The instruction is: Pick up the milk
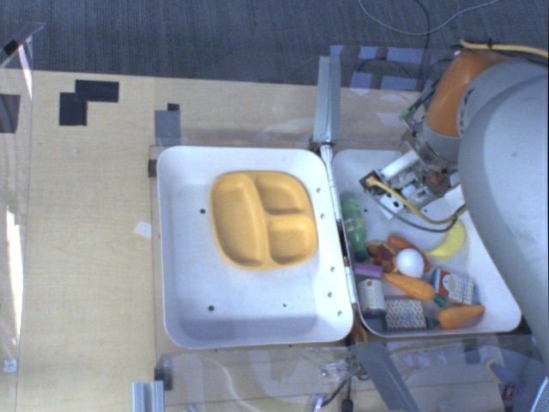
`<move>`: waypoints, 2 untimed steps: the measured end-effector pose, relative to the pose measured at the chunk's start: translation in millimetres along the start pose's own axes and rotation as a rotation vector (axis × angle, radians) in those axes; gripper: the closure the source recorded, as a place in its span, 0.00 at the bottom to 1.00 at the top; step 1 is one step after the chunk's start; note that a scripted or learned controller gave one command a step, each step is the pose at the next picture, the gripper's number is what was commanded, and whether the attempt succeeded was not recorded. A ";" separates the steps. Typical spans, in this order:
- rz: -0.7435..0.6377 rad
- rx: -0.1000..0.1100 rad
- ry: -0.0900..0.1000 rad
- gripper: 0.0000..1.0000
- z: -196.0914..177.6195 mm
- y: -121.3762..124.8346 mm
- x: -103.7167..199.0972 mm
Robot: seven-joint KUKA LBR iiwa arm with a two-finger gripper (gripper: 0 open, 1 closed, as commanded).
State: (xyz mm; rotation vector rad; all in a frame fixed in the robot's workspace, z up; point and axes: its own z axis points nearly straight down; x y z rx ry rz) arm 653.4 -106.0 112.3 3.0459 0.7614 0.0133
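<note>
Left to right. Pale wood tabletop point(94, 256). The left bin point(184, 316) is white plastic and holds a yellow moulded tray point(262, 217), glossy, with three compartments. That's not my target.

The right bin point(343, 166) is cluttered along its near half:
- green bottle point(352, 217) by the left wall
- small can point(371, 294) below it
- white egg point(410, 262), smooth and round
- orange carrot point(406, 285), tapered, right under the egg

My hand point(416, 183) hovers over the far half of this bin, and nothing is visibly in it. Can't tell from this angle whether it's released or clenched.

The milk point(453, 286) is a small boxy carton with a printed red-and-white face. It looks to be lying flat near the bin's front right, just right of the carrot's tip. A second carrot point(459, 316) sits just beside it on the near side, and a banana point(450, 240) is close on the far side.

Key relation: the milk lies toward the near rim from my hand, past the banana. Its long axis looks roughly along the near rim. My guess is the short sides are the ones to grip, and the neighbours are tight.
</note>
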 end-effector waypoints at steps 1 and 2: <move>0.177 0.003 -0.003 1.00 -73.7 -59.2 26.7; 0.172 0.003 0.002 1.00 -84.8 -60.0 28.7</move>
